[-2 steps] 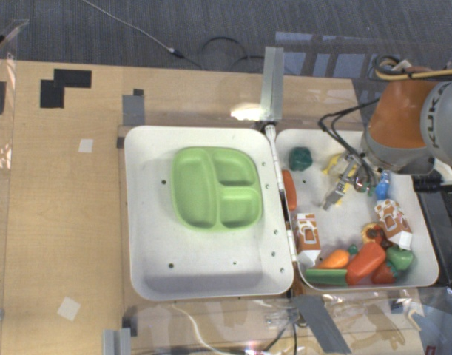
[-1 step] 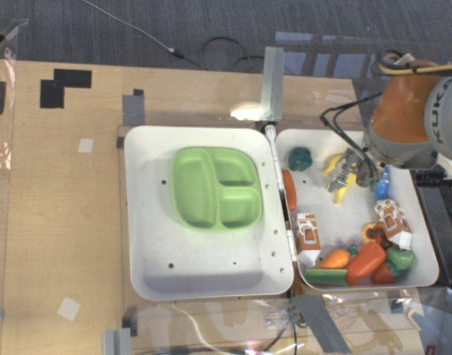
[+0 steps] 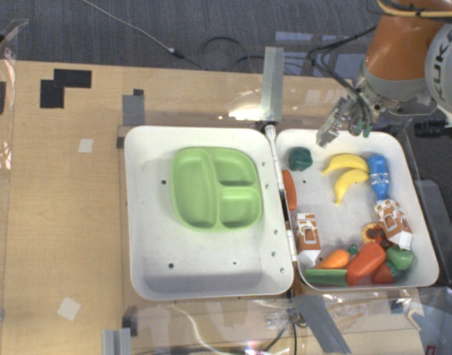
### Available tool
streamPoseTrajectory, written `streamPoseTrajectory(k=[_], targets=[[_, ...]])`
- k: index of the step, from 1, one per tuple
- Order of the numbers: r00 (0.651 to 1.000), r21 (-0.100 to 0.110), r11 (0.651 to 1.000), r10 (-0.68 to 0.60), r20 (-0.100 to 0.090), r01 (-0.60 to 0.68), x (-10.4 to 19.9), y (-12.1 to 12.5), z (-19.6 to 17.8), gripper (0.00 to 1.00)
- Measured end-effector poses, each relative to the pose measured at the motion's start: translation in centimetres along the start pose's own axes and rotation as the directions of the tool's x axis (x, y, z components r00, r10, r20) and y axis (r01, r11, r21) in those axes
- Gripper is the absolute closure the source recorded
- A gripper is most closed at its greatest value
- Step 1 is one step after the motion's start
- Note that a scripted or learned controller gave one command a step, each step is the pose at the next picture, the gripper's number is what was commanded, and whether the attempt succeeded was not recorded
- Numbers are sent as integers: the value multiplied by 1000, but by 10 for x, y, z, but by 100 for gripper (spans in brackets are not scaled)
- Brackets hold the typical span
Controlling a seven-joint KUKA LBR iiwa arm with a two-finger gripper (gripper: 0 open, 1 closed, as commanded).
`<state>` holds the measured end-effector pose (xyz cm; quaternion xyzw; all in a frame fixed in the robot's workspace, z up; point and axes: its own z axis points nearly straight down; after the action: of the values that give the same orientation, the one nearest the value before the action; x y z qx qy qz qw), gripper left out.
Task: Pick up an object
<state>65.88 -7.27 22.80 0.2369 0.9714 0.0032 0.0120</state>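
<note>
My gripper (image 3: 342,126) hangs over the far edge of the right bin (image 3: 425,220), its fingers spread apart with nothing between them. Just below and left of it lies a dark green round object (image 3: 299,158). Two yellow bananas (image 3: 345,172) lie below the gripper, and a blue bottle (image 3: 379,174) lies to their right. A red-orange sausage-like piece (image 3: 288,188) lies along the bin's left wall. At the near end sit a brown-and-white carton (image 3: 308,233), a similar packet (image 3: 393,222), an orange carrot (image 3: 335,259), a red pepper (image 3: 367,261) and green vegetables (image 3: 400,258).
The left bin (image 3: 148,220) holds a green divided plate (image 3: 214,187). A grey upright post (image 3: 273,83) stands behind the seam between the bins. The orange-banded arm (image 3: 403,46) comes in from the upper right. Cables trail across the floor beyond the bench.
</note>
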Motion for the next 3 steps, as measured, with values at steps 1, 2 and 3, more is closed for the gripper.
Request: streamPoseTrajectory(k=[1,2,3], targets=[[933,5,933,-359,-17,359,18,-92,40,100],[945,0,945,-328,-14,328,32,-20,40,100],[771,0,771,-636,-16,637,9,-111,48,100]])
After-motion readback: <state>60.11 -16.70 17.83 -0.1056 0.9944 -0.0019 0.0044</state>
